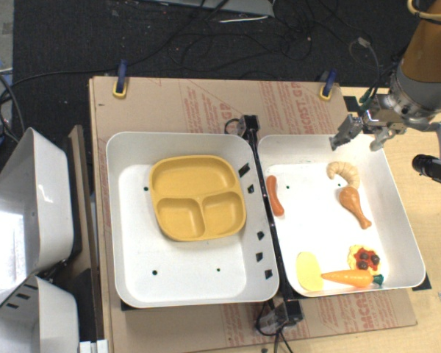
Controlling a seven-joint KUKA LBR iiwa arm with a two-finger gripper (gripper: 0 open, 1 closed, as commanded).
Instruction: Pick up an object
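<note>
Grey arm with orange band reaches in from right; gripper (361, 137) hangs over far rim of right bin (309, 147), fingers spread wide, nothing between them. Just below gripper: croissant (343, 171), then drumstick (354, 205). Sausage (275, 195) lower left of gripper, by bin divider. Carrot (350, 276), yellow slice (309, 271), small pizza piece (365, 257) well below, near front rim. Yellow divided plate (198, 197) in left bin (132, 271), far left of gripper.

Bright, even light; soft shadows
</note>
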